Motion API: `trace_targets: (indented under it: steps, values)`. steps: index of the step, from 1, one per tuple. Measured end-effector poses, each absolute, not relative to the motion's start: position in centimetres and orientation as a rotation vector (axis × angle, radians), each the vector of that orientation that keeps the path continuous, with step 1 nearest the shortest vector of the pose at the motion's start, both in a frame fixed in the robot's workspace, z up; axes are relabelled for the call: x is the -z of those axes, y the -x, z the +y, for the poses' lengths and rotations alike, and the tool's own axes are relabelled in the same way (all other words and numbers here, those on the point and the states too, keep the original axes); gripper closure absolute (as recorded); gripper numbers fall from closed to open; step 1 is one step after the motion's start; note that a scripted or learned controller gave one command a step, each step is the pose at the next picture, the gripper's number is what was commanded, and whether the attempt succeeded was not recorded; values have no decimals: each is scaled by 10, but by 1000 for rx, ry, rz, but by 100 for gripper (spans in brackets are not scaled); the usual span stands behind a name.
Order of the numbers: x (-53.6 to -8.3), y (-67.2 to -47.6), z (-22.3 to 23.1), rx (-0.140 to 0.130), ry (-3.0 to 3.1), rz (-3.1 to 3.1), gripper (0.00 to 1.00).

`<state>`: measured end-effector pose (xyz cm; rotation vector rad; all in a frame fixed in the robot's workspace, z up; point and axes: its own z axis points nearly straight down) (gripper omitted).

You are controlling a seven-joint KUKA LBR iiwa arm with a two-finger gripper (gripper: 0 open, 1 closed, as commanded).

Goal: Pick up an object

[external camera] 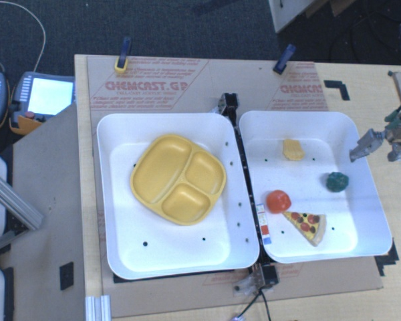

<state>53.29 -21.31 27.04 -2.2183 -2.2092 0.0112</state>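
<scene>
The right bin, smooth white plastic with rounded corners, holds a glossy red tomato, a flat pizza wedge, a knobbly green lump and a small yellow chunk. A moulded yellow three-compartment plate lies in the left bin. The grey metal pincer hangs at the right bin's right rim, fingers apart and holding nothing.

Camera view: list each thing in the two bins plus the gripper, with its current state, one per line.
Yellow divided plate: flat in the left bin, nothing on it.
Yellow chunk: loose in the right bin.
Green ball: loose, near the right wall.
Red tomato: touching the pizza slice.
Pizza slice: lying flat.
Gripper: over the right bin's rim, holding nothing.
</scene>
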Motion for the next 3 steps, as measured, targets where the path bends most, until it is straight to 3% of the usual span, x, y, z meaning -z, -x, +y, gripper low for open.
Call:
trace_targets:
  steps: [1, 3]
  values:
    - [-278, -535, -212, 0, 2222, -2222, 0]
    - [-171, -531, -210, -4, 2218, -2217, 0]
